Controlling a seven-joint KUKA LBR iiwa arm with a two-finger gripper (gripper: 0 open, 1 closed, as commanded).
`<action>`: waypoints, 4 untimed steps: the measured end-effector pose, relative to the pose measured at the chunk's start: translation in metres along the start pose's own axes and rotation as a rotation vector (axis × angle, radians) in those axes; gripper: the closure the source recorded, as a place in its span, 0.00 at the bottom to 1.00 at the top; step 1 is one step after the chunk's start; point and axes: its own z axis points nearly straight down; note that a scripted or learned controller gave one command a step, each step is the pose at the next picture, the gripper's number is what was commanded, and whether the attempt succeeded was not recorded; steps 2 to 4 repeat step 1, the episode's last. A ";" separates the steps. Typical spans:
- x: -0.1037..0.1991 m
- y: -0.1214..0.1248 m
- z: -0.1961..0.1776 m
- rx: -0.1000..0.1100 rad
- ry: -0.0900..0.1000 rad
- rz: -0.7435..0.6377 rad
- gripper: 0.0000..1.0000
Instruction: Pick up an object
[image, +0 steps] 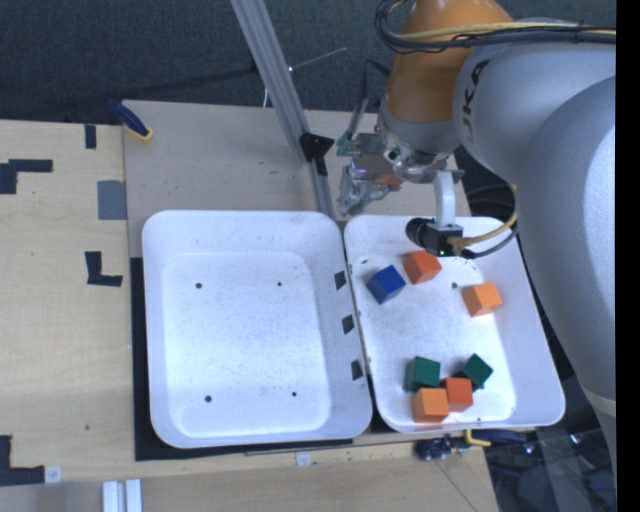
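A: Camera view is taken first: what is seen around the bins?

B: A slanted metal pole (281, 92) is seen crossing the far side of the bench (215, 150), ending by the gap between the two bins. A small blue and yellow tool (131, 119) is laid at the far left corner. Black tape marks (97, 268) and a grey patch (112, 198) are seen on the left board. The right side is taken up by the arm (545, 120), with its orange band (430, 75) above the wrist.

A: And the containers?

B: The left bin (152, 245) is marked by four small dark dots on its floor. The right bin (540, 395) is filled with seven blocks. At its far end a blue block (385, 284) is set just beside a dark orange block (422, 267). A pale orange block (483, 298) is placed apart from them, towards the right wall. At the near end a left green block (423, 372), a right green block (477, 370), a small orange block (459, 392) and a near orange block (432, 404) are bunched together, some touching.

A: How is the gripper placed against them?

B: The gripper (360, 190) is seen over the far rim, about where the two bins meet. Whether it is apart or together cannot be told. Nothing is seen held in it. The blue block is found nearest, just in front of it and slightly right. The near cluster is kept well apart from it. A black fitting (435, 237) with a cable is hung from the wrist, close above the dark orange block.
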 end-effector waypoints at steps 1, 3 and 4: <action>0.060 -0.010 0.012 0.001 0.000 -0.001 1.00; 0.060 -0.010 0.012 0.001 0.000 -0.001 1.00; 0.060 -0.010 0.012 0.001 0.000 -0.001 1.00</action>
